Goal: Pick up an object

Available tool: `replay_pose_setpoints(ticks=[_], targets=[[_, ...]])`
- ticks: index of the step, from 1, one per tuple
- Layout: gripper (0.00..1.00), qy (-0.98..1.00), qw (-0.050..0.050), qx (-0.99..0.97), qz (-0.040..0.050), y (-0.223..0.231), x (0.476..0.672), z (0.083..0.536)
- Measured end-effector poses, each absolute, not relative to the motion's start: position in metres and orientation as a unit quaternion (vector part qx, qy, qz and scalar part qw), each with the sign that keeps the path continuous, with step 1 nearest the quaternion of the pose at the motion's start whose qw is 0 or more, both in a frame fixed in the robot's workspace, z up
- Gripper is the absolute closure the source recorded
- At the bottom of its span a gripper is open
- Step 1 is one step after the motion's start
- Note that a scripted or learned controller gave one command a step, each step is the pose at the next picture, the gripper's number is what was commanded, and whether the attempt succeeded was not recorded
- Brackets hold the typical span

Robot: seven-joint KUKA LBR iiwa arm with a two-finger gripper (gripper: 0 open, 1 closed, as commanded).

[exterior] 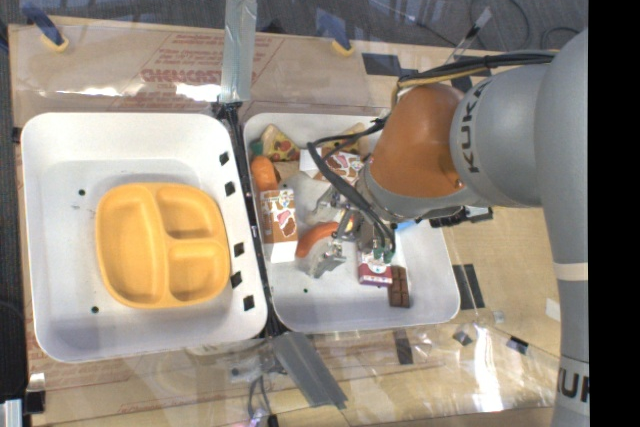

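Observation:
My gripper (341, 233) is low inside the right bin (430, 300), under the arm's orange wrist band (420, 150). It hangs directly over a red-orange object (312, 237) and a small grey piece (325, 264); whether it touches either is hidden. Around it lie an orange round toy (263, 173), a printed card packet (280, 212), a pizza-like wedge (280, 144), a small purple-and-green packet (375, 272) and a brown chocolate bar (399, 287).
The left bin (60, 315) holds a yellow divided tray (160, 243). A black divider strip (245, 215) runs between the bins. The grey arm (530, 145) covers the right bin's far right side. Taped cardboard (150, 65) lies behind the bins.

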State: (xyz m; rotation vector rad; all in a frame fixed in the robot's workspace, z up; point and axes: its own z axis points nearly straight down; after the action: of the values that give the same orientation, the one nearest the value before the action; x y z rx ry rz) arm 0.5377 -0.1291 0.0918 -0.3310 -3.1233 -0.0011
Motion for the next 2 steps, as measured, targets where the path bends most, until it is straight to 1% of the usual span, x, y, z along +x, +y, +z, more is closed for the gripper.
replay_pose_setpoints(ticks=[1, 2], targets=[[0.0, -0.997, -0.004, -0.081, 0.0003, -0.141, 0.641, 0.136], [0.0, -0.996, 0.002, -0.094, -0.0002, -0.145, 0.547, 0.091]])
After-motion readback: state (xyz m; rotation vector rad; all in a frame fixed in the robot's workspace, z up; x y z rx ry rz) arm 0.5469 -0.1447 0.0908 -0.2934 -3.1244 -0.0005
